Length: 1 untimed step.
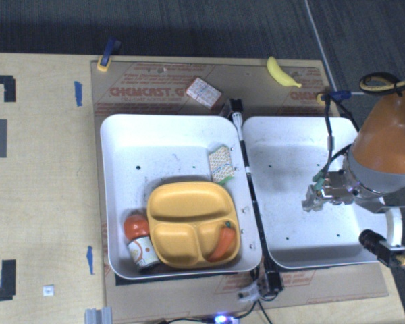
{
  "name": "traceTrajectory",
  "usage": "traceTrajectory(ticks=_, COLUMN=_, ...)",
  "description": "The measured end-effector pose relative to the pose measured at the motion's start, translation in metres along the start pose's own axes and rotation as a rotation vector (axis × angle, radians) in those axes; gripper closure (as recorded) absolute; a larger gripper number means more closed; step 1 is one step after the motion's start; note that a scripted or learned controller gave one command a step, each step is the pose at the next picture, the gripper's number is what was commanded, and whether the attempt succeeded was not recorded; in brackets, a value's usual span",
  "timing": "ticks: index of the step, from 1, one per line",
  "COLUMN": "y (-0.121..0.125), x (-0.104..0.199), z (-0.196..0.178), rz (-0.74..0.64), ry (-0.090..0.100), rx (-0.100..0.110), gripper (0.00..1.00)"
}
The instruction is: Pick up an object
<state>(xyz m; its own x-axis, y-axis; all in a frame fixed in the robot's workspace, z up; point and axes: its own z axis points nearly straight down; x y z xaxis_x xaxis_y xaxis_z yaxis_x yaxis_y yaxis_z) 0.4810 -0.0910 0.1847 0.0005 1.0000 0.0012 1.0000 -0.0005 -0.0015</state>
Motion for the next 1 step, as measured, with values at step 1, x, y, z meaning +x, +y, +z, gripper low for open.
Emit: traceTrajectory(ticks=1, y=0.0287, x=0.0498, z=0.0001, rz=-0.002, ry=-0.001, rx=-0.003, gripper=1.00)
